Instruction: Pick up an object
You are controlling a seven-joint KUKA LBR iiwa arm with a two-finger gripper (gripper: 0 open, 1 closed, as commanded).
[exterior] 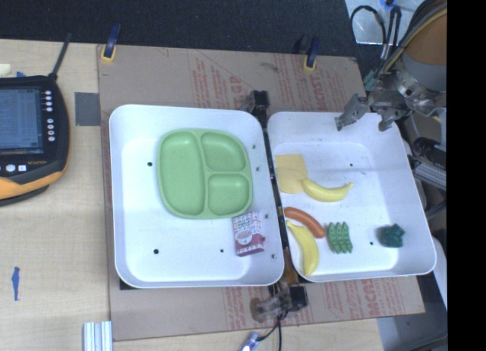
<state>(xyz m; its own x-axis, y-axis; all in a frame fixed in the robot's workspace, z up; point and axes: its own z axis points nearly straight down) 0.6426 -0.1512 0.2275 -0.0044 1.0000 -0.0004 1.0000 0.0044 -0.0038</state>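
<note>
My gripper [369,115] hangs open over the far rim of the right bin [380,144], its two fingers spread, nothing between them. Well below it in that bin lie a yellow cheese slice [289,172], a banana [328,190], a hot dog [305,222], a second banana [305,248], a green ridged piece [339,237] and a dark green broccoli piece [391,235]. The left bin [137,190] holds a green divided plate [204,172] and a small pink packet [247,233].
A teach pendant [26,133] lies on the bench at the far left. Clamps [307,52] pin the cardboard sheet under the bins. A black bracket [260,102] sits between the bins at the far edge.
</note>
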